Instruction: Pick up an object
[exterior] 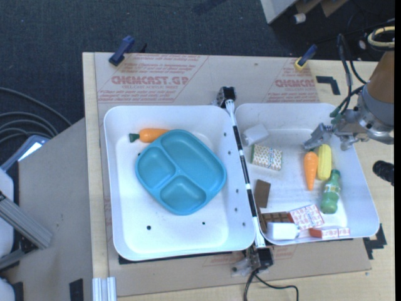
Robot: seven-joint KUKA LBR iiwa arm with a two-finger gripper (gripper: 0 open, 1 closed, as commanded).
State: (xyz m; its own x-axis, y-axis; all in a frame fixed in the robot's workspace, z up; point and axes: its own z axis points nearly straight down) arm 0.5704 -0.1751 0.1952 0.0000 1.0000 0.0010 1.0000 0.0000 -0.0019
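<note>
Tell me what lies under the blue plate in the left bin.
A toy carrot pokes out from behind the blue plate at its upper left edge. Anything else beneath is covered.

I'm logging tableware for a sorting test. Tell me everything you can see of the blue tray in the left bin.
The blue tray is a rounded-square dish, light blue and smooth like plastic, split by raised ridges into three compartments, all bare. It lies flat and right way up, turned at an angle to the walls of the left bin, in the bin's middle toward the back. A toy carrot lies against its back left edge. The gripper is far off, over the right bin.
</note>
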